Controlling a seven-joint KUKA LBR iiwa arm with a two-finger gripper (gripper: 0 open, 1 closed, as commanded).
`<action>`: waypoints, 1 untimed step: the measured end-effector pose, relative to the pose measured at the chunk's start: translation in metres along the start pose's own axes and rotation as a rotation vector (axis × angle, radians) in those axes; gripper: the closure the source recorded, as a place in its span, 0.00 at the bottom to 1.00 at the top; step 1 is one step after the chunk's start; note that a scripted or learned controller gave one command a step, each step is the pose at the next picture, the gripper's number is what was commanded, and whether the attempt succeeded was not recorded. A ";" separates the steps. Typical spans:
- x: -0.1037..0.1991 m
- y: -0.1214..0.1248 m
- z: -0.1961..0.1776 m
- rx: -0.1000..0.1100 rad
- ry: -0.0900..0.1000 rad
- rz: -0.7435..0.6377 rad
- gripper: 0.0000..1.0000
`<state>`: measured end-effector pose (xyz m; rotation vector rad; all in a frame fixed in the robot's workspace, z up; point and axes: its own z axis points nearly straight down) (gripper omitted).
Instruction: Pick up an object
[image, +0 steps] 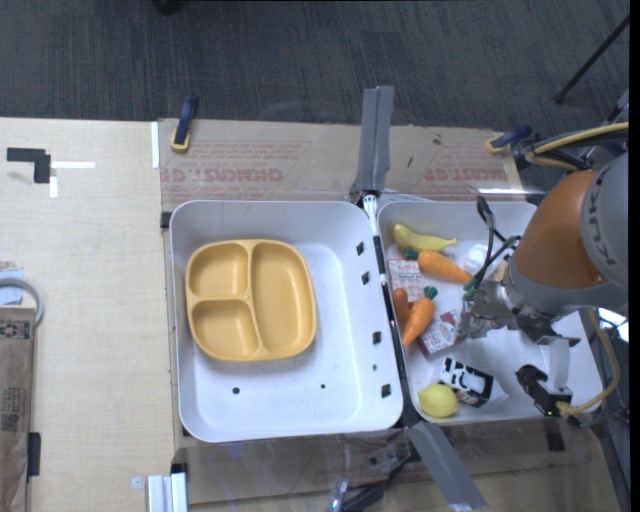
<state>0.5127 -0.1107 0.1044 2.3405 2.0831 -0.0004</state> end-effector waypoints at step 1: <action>0.000 0.000 0.000 0.000 0.000 0.000 0.00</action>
